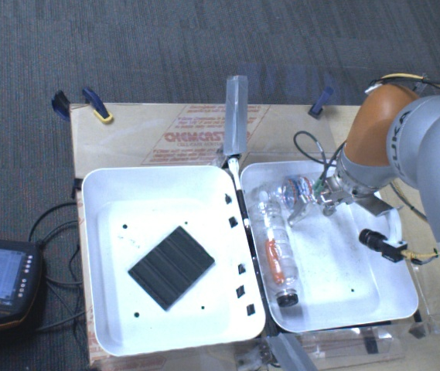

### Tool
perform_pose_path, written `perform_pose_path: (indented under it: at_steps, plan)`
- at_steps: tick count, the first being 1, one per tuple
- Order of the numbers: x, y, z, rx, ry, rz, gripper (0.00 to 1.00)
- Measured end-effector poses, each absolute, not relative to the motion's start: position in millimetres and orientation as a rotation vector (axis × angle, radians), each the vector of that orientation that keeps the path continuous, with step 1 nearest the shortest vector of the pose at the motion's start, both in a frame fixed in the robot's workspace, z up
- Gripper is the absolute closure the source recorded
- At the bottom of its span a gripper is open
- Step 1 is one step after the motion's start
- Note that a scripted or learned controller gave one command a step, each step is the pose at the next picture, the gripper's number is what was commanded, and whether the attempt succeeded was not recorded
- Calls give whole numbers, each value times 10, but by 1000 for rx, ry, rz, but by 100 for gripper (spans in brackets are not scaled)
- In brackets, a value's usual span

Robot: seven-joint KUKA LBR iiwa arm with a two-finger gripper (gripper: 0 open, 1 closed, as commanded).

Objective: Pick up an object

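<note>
On my feed the arm (409, 141) comes in from the right, bent down at the orange band (378, 122), so that the wrist slants toward the far half of the right bin (359, 311). The gripper (312, 202) sits low there, just beside a crumpled clear piece with a blue label (297, 188) and close to the far end of the clear bottle (276, 247). Whether the gripper is open or closed I cannot tell from this angle, and I see nothing held in it.

The clear bottle lies on its side along the right bin's left wall. Its long axis runs near to far, almost parallel to the divide between the bins, and its black cap points toward the near edge. An orange label wraps its middle.

In the left bin (104, 207) a black ridged slab (172, 267) lies flat, turned corner-on like a diamond and well apart from the gripper. Both bins rest on the pale tabletop (150, 134).
</note>
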State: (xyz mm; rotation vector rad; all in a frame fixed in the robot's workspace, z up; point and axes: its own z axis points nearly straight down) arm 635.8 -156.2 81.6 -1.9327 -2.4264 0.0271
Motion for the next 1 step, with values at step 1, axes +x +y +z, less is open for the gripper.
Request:
perform_pose_path:
  at_steps: [1]
  plan:
    - [6346,-1583,820,-1785,-2541,34,0]
